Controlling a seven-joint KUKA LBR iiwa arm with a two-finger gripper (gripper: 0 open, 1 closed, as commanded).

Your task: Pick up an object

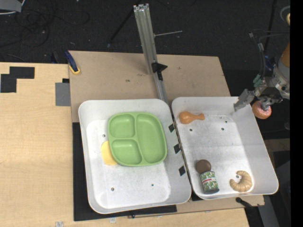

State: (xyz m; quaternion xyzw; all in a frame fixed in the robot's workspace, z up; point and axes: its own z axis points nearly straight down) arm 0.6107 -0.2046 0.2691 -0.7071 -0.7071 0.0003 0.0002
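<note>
Gripper (255,100): hanging at the right edge of the frame, just past the right bin's (265,150) upper right corner; jaws spread open, nothing sitting between them.
Peach ball (262,110): showing right beside the fingers, outside the bin.
Right bin: orange gourd (190,117) lying upper left; brown ball (203,166), can (209,182) and croissant (242,181) sitting along the lower edge.
Left bin (90,164): green tray (137,139) resting over a yellow piece (107,153).

No lettering, brand, number or sign can be read anywhere in the scene. The small can (209,182) near the front of the right bin (258,141) carries a green label, its print too small to make out.
</note>
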